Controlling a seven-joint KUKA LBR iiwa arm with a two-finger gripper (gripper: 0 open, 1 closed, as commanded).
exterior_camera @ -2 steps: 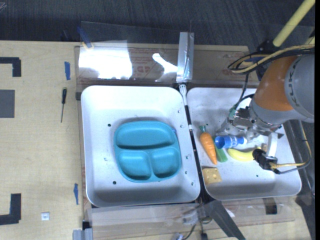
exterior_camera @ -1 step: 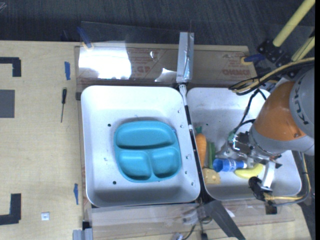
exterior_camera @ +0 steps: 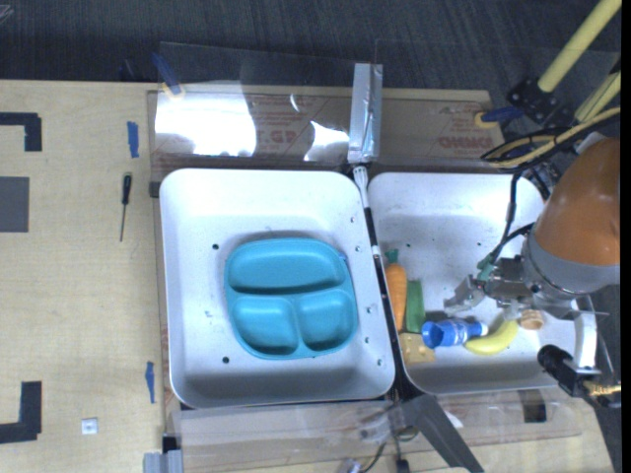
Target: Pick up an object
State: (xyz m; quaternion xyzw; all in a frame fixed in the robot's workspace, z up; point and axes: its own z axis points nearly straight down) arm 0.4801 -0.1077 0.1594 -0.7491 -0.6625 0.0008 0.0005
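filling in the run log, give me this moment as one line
arm: over right bin | tool: low by banana and blue bottle | held: nothing seen | left bin: blue tray

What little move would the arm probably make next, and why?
Probably a short drop straight down. The gripper hangs over the right bin, just above the banana and blue bottle, and nothing shows between its jaws, so it seems it must go lower before it can take either.
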